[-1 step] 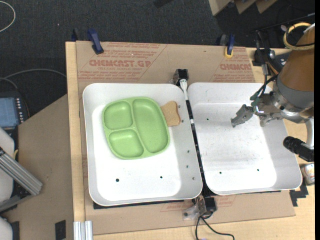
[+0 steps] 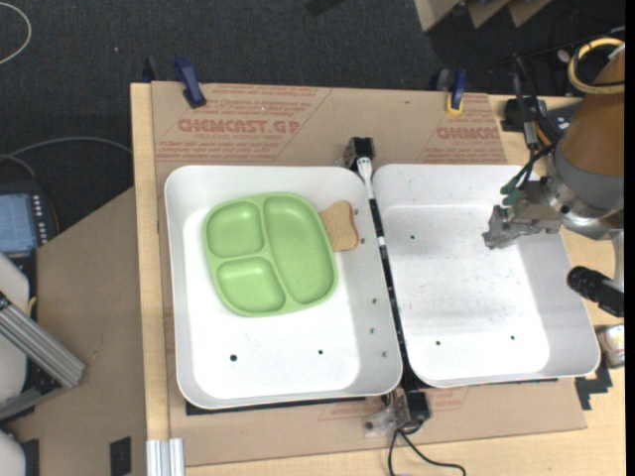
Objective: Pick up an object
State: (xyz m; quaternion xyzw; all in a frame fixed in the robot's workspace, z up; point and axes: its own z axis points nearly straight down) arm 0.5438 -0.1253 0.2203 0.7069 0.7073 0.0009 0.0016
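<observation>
A green divided plate [image 2: 270, 256] and tan sponge [image 2: 340, 226] lie in the left bin [image 2: 268, 365]; the pincer [image 2: 508, 228] hovers over the right bin [image 2: 476, 345].

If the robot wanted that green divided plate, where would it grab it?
Probably the green plate's rim on its lower-left side, coming straight down from above. The plate lies flat in the left bin, so only its thin raised edge offers a pinch. The tan block touches its upper-right corner, crowding that side. The gripper hangs over the right bin.
</observation>
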